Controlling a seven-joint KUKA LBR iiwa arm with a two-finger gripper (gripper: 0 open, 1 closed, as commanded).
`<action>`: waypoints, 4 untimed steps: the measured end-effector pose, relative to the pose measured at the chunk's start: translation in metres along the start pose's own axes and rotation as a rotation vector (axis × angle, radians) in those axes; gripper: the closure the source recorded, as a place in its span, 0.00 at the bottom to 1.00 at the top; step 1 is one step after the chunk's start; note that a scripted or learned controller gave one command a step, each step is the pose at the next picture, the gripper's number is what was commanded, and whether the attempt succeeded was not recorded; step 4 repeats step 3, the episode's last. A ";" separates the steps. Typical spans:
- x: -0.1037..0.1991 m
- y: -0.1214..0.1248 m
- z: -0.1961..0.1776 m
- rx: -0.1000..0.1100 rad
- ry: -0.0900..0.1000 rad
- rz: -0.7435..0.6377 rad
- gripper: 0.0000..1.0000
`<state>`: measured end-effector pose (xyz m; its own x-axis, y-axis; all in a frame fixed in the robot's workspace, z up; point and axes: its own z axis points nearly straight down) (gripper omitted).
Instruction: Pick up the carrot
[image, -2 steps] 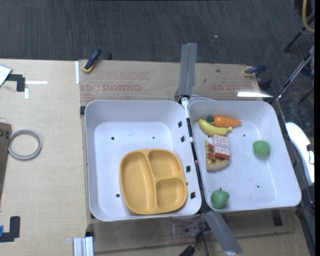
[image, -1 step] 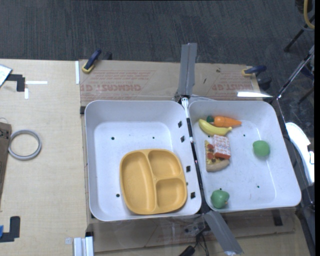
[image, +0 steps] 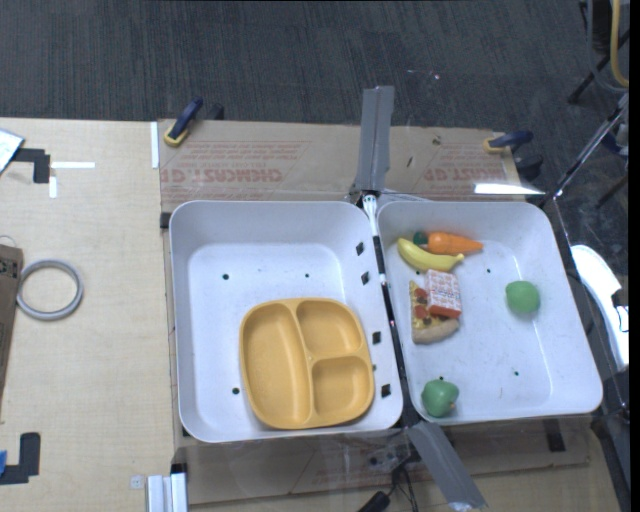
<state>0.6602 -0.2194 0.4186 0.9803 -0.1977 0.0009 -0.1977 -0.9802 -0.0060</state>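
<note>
Lying crosswise, carrot (image: 453, 242) points right, green top left.

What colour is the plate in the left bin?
The plate is yellow-orange, plain with no pattern. It shows best in the camera view.

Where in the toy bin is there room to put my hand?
Bare floor lies right of the pizza slice, below the green ball. It's crowded top-left, where the carrot touches the banana.
</note>
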 end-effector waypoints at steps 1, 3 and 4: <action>0.001 -0.003 -0.008 0.007 0.003 -0.004 1.00; 0.004 -0.009 -0.023 0.021 0.006 -0.009 1.00; 0.004 -0.009 -0.023 0.021 0.006 -0.009 1.00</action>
